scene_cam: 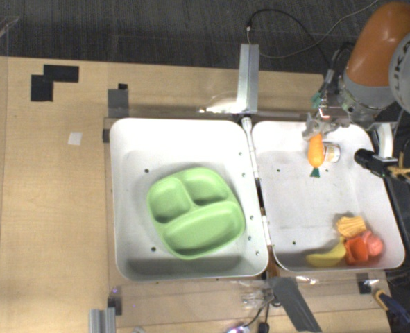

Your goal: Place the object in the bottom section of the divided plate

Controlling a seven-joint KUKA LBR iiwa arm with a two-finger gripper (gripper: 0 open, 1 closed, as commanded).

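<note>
Green divided plate (196,211) sits in the left bin (128,151), all its sections bare. Well to the plate's right, over the right bin (288,207), the gripper (320,127) pinches a carrot (315,150), hanging lifted. Carrying and placing remain.

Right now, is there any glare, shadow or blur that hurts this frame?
Camera view: glare on the bench just above the bins; a soft shadow below the green divided plate; the gripper and orange object are small and slightly soft.

Banana (327,257), tomato (363,248) and corn (351,225) cluster in the right bin (288,207).
</note>
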